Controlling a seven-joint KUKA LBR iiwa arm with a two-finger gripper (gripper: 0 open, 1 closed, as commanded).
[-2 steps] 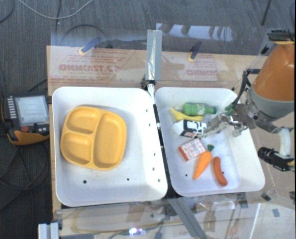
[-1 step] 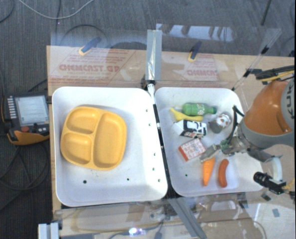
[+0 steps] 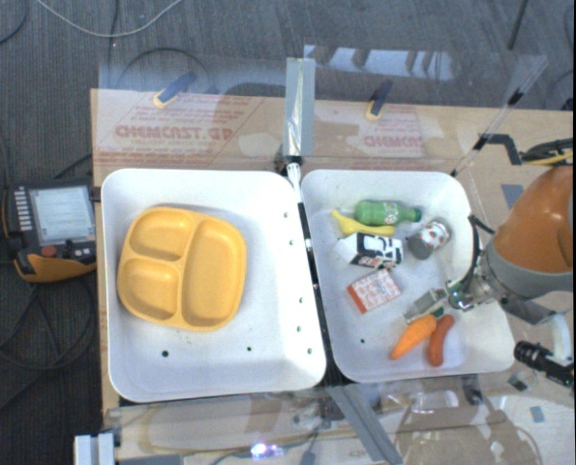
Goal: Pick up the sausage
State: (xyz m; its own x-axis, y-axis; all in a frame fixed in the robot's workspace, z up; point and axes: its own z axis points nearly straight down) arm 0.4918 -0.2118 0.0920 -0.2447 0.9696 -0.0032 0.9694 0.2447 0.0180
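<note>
A yellow divided plate [image 3: 182, 267] fills the left bin [image 3: 123, 356]; in the right bin [image 3: 452, 197], the sausage [image 3: 439, 340] lies at five o'clock beside a carrot [image 3: 412, 337]; the arm enters from three o'clock, its pincer [image 3: 440, 303] lowered just above the sausage, grip state unclear.

My bins [image 3: 210, 376] are white, the tray [image 3: 182, 266] yellow, the bottle [image 3: 384, 211] green, the carrot [image 3: 413, 336] orange, the sausage [image 3: 439, 340] reddish-brown.

I see the sausage [image 3: 439, 341] as a short, reddish-brown link with rounded ends, lying flat on the floor of the right bin [image 3: 384, 368] near its front right corner. It points nearly upright in my view, tilted slightly, just beside an orange carrot [image 3: 412, 337] on its left.
</note>
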